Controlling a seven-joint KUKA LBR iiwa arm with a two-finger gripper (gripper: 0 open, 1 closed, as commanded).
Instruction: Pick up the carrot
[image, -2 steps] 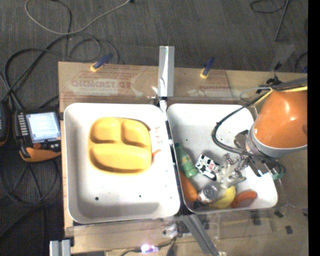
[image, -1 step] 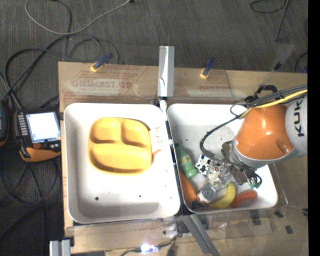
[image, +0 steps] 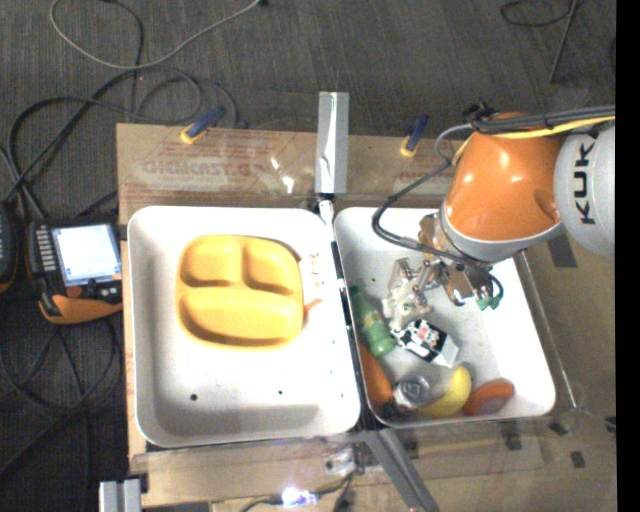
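Fingers (image: 408, 296) of metal, grip unreadable, hover above the smooth tapered orange carrot (image: 375, 376).

- Dark grey carpet floor (image: 250, 60) surrounds the desk (image: 240, 165), a pale wooden board.
- Black cables (image: 90, 100) loop over the floor at ten o'clock.
- A small lit screen (image: 85, 252) sits at nine o'clock, beside the desk.

two white bins (image: 150, 330), one yellow tray (image: 240, 290), one carrot (image: 375, 378)
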